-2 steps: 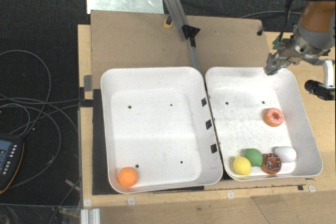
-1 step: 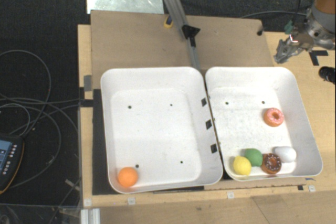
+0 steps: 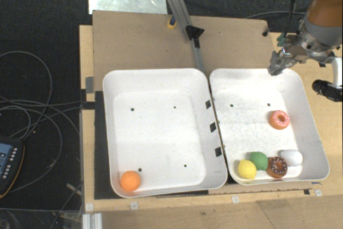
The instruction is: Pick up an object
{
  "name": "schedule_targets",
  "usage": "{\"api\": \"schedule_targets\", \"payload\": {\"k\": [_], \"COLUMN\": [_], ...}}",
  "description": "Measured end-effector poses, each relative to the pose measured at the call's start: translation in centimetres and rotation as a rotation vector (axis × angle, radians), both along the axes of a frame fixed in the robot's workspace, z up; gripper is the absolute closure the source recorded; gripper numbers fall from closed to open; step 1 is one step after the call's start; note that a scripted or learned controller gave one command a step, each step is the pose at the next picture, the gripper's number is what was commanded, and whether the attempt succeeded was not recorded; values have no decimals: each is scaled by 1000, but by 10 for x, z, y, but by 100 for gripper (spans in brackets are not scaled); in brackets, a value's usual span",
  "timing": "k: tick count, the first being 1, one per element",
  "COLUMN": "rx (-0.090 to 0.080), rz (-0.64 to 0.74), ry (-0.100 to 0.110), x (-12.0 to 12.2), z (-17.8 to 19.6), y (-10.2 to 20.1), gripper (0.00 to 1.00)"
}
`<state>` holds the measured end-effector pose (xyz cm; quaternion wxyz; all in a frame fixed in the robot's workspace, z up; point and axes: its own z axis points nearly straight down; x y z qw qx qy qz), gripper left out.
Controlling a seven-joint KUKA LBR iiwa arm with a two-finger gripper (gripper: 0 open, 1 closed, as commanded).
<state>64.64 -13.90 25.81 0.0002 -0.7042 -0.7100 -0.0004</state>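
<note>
Pick-up not begun: gripper (image 3: 276,68), finger state cannot be told, nothing seen in it, poised over right bin (image 3: 317,131) far rim; pink doughnut (image 3: 279,119) nearest; yellow ball (image 3: 246,169), green ball (image 3: 259,159), chocolate doughnut (image 3: 277,167) untouched at near edge.

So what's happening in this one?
A robot arm reaches in from the right, its gripper over the far edge of the right bin. That bin has a pink donut, a yellow ball and other toys. An orange ball sits in the left bin.
</note>
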Motion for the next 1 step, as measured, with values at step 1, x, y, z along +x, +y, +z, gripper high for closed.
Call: {"api": "schedule_targets", "payload": {"k": [1], "rx": [1], "rz": [0], "ry": [3], "x": [-27], "z": [-15], "y": [44], "gripper": [100]}}
